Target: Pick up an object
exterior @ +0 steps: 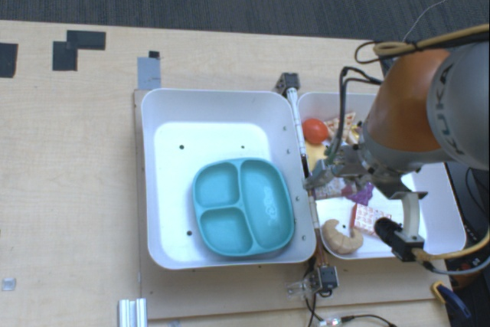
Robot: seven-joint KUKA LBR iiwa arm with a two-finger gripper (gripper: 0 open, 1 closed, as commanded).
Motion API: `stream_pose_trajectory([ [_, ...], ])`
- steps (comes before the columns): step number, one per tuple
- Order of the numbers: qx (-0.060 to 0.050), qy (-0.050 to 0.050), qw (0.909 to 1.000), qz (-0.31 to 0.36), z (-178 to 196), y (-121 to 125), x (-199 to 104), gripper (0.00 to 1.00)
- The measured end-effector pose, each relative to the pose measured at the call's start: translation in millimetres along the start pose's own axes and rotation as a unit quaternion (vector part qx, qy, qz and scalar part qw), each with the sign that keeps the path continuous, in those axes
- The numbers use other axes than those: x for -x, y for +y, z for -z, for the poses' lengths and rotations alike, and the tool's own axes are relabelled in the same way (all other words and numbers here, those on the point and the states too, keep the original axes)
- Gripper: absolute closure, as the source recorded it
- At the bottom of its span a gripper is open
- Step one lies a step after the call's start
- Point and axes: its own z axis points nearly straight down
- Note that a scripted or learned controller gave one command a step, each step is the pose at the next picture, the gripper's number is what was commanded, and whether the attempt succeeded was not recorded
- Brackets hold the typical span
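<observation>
Your end effector hangs low in the right bin over clutter; I cannot tell its state. Centre it on one item, perhaps the tan piece, before you lift.

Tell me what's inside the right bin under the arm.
In the right bin: a red-orange ball, a tan curved piece, a pink patterned card, something purple. The arm covers the bin's middle and whatever lies there.

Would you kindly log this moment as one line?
arm over right bin | tomato, cashew loose | blue tray in left bin
</observation>
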Motion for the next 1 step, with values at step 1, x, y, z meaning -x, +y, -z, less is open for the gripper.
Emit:
stream_pose_trajectory([
  [1, 0.001, -0.001, 1.0, -0.002, -11.4, 15.0, 13.0, 1.0],
])
